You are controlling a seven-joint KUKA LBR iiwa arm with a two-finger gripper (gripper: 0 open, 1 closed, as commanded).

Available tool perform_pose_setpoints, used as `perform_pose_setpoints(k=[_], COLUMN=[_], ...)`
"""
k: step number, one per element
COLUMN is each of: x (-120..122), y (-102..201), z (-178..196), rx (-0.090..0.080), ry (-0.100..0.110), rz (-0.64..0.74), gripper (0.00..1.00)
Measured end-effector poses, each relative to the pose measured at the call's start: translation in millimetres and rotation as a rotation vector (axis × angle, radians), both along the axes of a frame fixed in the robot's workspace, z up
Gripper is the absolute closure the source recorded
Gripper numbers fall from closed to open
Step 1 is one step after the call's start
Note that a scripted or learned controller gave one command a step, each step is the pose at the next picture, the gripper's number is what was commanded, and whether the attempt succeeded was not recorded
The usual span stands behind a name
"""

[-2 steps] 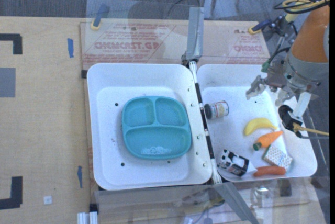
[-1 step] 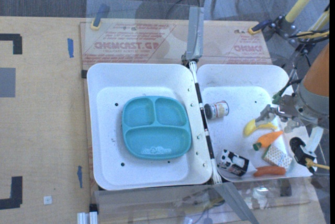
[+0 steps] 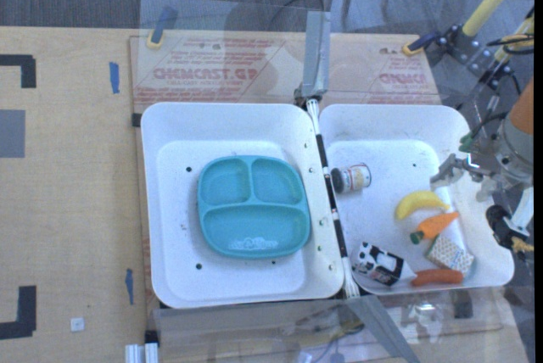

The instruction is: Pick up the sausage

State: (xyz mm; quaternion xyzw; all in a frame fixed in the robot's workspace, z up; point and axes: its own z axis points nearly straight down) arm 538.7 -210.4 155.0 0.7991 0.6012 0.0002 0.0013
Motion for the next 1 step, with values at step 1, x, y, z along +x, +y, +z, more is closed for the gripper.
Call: perform_pose_setpoints(k=[1], x=[-10.4], y=[1.7], z=[-44.6], rx=[0.007], ry=[0.006], rz=[-0.063], gripper=[0.0])
